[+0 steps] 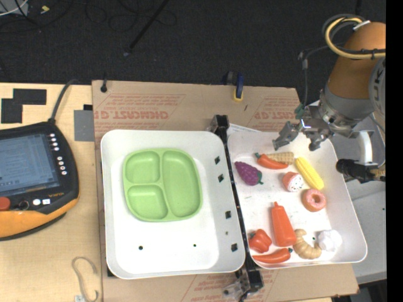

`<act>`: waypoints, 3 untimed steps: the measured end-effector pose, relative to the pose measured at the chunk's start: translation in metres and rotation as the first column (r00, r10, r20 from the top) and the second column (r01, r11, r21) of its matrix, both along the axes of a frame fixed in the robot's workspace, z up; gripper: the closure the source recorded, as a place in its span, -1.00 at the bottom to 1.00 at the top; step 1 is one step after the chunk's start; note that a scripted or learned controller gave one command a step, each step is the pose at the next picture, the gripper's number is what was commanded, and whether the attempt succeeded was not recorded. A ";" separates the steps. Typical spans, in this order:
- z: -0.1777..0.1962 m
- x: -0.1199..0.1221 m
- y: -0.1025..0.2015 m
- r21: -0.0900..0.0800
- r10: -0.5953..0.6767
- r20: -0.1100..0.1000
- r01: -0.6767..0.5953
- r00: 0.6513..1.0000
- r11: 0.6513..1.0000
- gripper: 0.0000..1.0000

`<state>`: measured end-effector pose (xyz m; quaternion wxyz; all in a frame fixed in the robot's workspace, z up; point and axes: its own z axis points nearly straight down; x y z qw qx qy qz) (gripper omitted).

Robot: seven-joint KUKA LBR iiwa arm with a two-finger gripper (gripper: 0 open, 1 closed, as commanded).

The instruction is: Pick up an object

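On my feed the bench (69,187) carried two white bins on a cardboard sheet, with dark floor behind and a teach pendant (31,175) at the left. The left bin (119,244) held a green divided tray (162,184). The right bin (352,231) held the toy food: a purple eggplant (249,173), a corn cob (309,172), a pink donut (313,200), an orange bottle (281,225) and a croissant (306,246), among others. I saw the gripper (303,138) hovering above that bin's far edge, fingers spread apart with nothing between them, just beyond a carrot (274,161).
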<state>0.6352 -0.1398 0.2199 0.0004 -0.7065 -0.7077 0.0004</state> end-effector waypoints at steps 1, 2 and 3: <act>-0.045 -0.004 0.006 0.001 0.000 -0.006 0.000 1.000 1.000 -1.00; -0.091 0.001 0.011 0.002 0.001 -0.006 -0.001 1.000 1.000 -1.00; -0.135 0.000 0.015 0.001 0.004 -0.005 -0.004 1.000 1.000 -1.00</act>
